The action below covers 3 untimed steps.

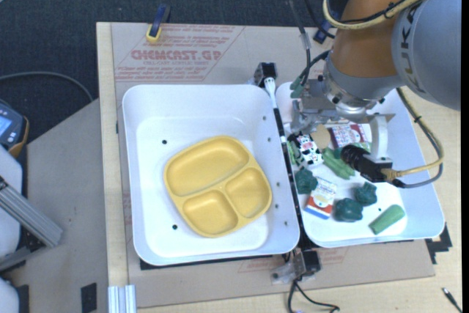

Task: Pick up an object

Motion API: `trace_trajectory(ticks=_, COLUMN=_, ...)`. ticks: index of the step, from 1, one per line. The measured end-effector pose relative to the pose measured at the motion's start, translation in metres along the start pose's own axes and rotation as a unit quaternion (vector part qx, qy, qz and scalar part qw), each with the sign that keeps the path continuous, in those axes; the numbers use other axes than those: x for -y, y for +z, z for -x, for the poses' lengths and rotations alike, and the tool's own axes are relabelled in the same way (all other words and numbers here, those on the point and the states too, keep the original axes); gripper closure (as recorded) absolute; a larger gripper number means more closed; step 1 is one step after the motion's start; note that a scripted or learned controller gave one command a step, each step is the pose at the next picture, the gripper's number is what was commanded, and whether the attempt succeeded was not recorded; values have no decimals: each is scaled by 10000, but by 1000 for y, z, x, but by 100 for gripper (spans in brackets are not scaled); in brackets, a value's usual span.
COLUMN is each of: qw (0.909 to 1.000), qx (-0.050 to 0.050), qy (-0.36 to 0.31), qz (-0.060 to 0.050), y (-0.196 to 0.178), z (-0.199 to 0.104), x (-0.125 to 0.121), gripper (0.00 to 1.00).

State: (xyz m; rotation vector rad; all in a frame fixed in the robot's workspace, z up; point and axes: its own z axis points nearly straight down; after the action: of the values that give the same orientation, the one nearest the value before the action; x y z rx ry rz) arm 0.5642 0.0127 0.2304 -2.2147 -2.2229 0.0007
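My gripper (308, 130) hangs below the orange-banded wrist, low over the left part of the right bin (421, 179). Just beneath it lies a small black-and-white spotted block (310, 152). Around the block sit a light green piece (338, 163), a dark green lump (304, 180), a red, white and blue packet (320, 204), two teal lumps (348, 210) (364, 193) and a green cylinder (386, 218). A red-and-white packet (347, 135) lies partly under the arm. The arm's body hides the bin's back part.
The left bin (146, 128) holds a yellow three-compartment tray (218, 185). A black divider rail (282, 157) runs between the bins. Cables loop around the arm and along the right bin's edge. A yellow-and-blue clamp (156, 24) sits at the board's back edge.
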Motion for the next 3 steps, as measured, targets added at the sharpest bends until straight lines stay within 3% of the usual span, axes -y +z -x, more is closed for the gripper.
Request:
trace_trajectory(ticks=1, qw=10000, qx=9, qy=16, qz=-6, y=15, z=-3, x=4, gripper=100)
trace_trajectory(ticks=3, qw=10000, qx=11, qy=11, qz=31, y=-2, z=-7, x=-8, gripper=100)
